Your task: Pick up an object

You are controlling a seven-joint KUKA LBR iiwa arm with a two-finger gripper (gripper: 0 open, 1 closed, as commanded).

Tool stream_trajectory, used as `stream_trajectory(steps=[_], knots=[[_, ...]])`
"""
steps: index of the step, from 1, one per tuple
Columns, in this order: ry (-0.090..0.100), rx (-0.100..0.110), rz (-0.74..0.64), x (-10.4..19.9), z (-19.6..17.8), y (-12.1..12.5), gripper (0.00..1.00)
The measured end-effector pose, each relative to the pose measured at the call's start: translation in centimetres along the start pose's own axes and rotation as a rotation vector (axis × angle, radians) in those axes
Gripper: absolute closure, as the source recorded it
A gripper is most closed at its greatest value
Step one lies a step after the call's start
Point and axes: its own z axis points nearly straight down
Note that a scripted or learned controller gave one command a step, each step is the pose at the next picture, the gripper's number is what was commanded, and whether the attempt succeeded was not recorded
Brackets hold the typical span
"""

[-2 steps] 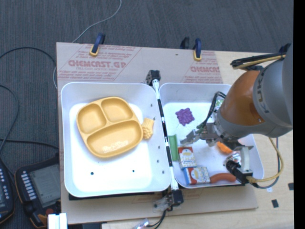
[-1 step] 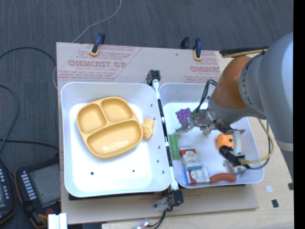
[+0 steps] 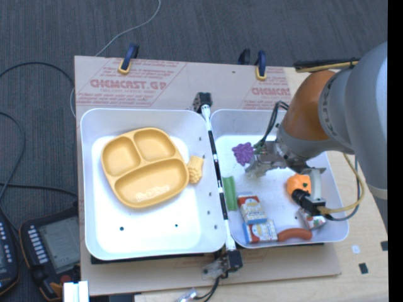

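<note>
right now: 1 gripper (image 3: 259,167), 1 purple toy (image 3: 242,152), 2 bins (image 3: 135,247).

Two bins side by side on desk (image 3: 126,74). Left bin (image 3: 94,231) holds divided plate (image 3: 145,167), toy corn (image 3: 195,168) touching its right edge. Right bin (image 3: 337,228) holds grapes (image 3: 242,151), box (image 3: 253,211), sausage (image 3: 293,234).

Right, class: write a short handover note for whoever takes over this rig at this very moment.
Hand: low in the right bin, beside the purple grapes; no object visibly held.
Right bin also holds a green piece, two small cartons, an orange item and a red sausage-like item.
Left bin: yellow divided plate, yellow corn toy.
Done: nothing lifted.
Left: grasp and raise one object.
</note>
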Motion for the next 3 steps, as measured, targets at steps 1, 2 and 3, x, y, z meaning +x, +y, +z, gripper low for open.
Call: stream_trajectory(steps=[1,2,3], knots=[[0.0,0.001,0.0,0.0,0.02,-0.02,0.0],[0.0,0.001,0.0,0.0,-0.93,-0.01,1.0],[0.0,0.001,0.0,0.0,-0.92,-0.02,0.0]])
